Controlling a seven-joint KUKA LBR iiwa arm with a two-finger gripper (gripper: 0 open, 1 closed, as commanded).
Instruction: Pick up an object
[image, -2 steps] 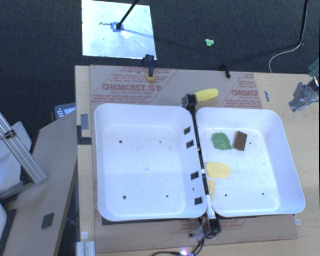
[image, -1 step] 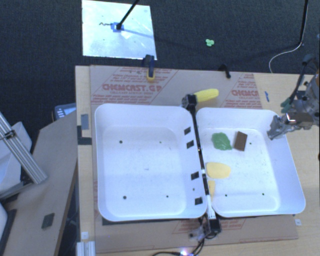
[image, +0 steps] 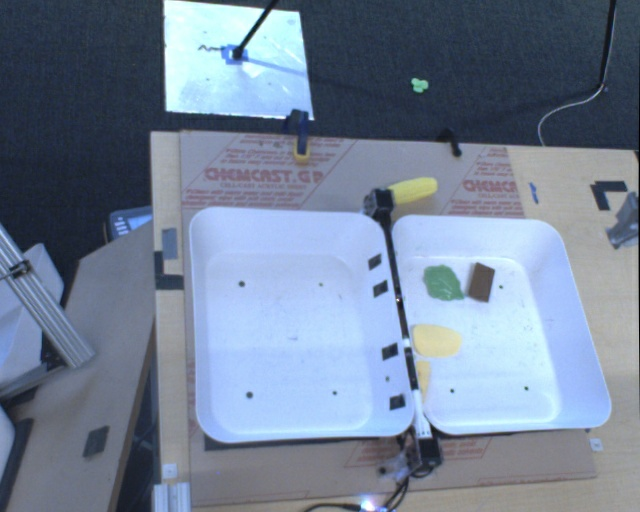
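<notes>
Overhead, the bench (image: 560, 440) carried two white bins (image: 290, 330). Lying well apart in the right bin (image: 500, 330) were a yellow piece (image: 437, 341), a green lump (image: 442, 282) and a small brown block (image: 482, 282), its long axis running near to far. How the jaws stood, I cannot tell.

Two shallow white bins sit side by side on the desk (image: 600, 440), the left bin (image: 290, 330) touching the right bin (image: 575, 330) along a seam lined with small black clips (image: 380, 289). Beneath them lies a clear printed sheet (image: 260, 172). A yellow-handled tool (image: 405, 192) rests just behind the seam. Beyond the desk, a shiny metal plate (image: 235, 60) lies on dark carpet (image: 80, 100), near a small green scrap (image: 420, 86).
</notes>
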